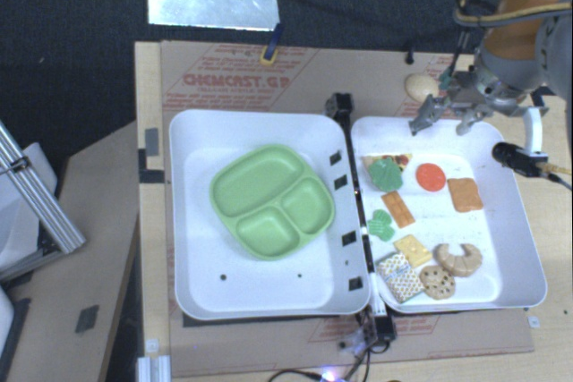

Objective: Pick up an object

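On the bench: two white bins side by side; the right bin [515, 219] holds small toy foods, the left bin [192, 192] a green divided plate [271, 199].
Likely target: red disc [431, 176], near the right bin's far edge, apart from its neighbours.
Handling: probably light, stiff, smooth plastic; may slip; best pinched across its edges.
Arm: reaches in from the right, wrist over the bin's far rim.
Gripper [442, 123]: fingers spread open, holding nothing, above and behind the disc.
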{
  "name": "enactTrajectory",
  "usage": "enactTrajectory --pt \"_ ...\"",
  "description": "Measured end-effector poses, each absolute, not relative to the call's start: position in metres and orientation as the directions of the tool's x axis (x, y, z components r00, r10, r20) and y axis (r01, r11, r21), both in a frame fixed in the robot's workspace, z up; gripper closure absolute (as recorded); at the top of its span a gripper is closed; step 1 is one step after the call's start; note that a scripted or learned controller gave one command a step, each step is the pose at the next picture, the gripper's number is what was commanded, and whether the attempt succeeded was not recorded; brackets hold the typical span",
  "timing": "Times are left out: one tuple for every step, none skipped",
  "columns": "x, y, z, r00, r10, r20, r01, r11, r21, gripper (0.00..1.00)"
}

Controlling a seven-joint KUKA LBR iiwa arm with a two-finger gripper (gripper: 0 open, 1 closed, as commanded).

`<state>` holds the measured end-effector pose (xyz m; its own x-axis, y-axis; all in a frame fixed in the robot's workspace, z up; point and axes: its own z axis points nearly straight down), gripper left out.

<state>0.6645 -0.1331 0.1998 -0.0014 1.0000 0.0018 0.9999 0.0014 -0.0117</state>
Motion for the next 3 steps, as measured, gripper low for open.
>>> enactTrajectory --pt "0.667 -0.133 0.209 -0.004 1.000 0.000 1.000 0.004 0.002 0.00" --pt "0.666 -0.139 0.166 -0.001 1.000 -0.001 1.000 0.001 0.000 0.00" --pt "0.668 -0.140 0.104 -0.002 1.000 -0.001 1.000 0.002 0.000 0.00"
